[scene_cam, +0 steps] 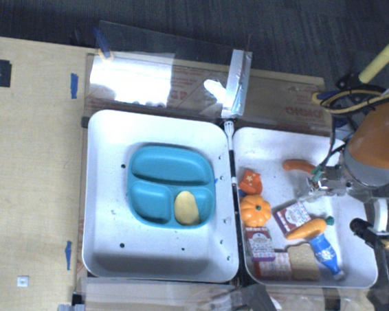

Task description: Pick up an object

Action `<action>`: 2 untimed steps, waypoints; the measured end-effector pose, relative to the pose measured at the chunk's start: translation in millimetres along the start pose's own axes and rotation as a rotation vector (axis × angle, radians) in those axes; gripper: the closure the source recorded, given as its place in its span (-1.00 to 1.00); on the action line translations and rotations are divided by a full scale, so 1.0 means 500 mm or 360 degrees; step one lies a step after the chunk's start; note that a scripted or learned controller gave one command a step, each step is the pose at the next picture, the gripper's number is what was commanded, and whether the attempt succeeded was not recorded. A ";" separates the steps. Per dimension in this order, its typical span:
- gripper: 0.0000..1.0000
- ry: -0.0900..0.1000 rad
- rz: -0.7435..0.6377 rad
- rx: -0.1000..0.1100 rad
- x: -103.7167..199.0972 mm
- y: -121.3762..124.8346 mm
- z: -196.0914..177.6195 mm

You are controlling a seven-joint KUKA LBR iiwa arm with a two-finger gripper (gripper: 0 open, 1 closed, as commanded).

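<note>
Blue tray [159, 165] w/ yellow potato [187, 207] in left bin [102, 176], gripper [321, 182] over right bin [265, 141] nr back edge, can't tell its grip, carrot [305, 229] nr front.

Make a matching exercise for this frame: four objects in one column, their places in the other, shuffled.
Objects:
1. yellow oval potato-like piece
2. small orange toy pumpkin
3. blue-and-white plastic bottle
4. orange sausage-shaped piece

Places:
A. right bin, far side
B. right bin, near-right corner
C. compartment of the blue divided tray, left bin
D. right bin, by its left wall

Pairs: 1-C, 2-D, 3-B, 4-A
</note>
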State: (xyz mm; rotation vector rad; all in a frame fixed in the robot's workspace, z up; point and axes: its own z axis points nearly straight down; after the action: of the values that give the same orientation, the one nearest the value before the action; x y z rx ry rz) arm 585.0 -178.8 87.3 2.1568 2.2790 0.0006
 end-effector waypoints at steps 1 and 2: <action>1.00 0.0003 -0.0024 0.0000 0.020 -0.172 -0.002; 1.00 0.0002 -0.0022 -0.0006 0.021 -0.170 -0.022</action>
State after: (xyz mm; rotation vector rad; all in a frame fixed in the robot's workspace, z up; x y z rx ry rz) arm 499.7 -173.2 98.1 2.1393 2.2927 0.0064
